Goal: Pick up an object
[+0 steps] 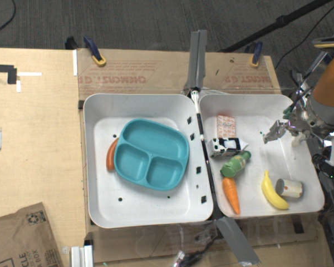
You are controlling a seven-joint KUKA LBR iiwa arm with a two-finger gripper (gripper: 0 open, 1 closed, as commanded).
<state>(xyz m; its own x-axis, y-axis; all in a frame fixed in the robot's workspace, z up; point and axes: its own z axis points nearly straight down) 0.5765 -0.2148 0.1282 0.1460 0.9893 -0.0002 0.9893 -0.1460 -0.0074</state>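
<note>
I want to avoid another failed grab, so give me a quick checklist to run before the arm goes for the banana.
1. Banana in the right bin: ok.
2. Banana free of neighbours: not ok, a small can lies against it.
3. Gripper over the right bin: ok, though up-view of the banana, not above it.
4. Gripper carrying nothing: ok, nothing seen between its fingers.
5. Finger opening: cannot tell, too small and blurred.
6. Carrot and green bottle clear of the banana: ok, they lie to its left, apart.
</note>
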